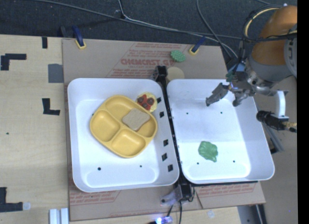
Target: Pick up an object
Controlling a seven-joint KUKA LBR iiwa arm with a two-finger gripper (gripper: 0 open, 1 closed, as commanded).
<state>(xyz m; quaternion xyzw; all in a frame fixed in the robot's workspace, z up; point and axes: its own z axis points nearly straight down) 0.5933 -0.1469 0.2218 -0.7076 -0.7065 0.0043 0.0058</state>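
With its 2 fingers spread wide and holding nothing, the gripper (pixel 227 95) is hanging over the upper part of the right bin (pixel 256 167), so it should be travelling toward the frame's lower centre-right, where the green object (pixel 208 150) is lying, before descending squarely.

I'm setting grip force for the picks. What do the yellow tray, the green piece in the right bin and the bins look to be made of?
Yellow tray: looks like moulded plastic, smooth and matte, with rounded compartments.
Green piece: lumpy with an irregular outline, possibly soft plastic or rubber toy food; the material is uncertain.
Bins: white, smooth, faintly glossy with rounded rims, likely plastic.
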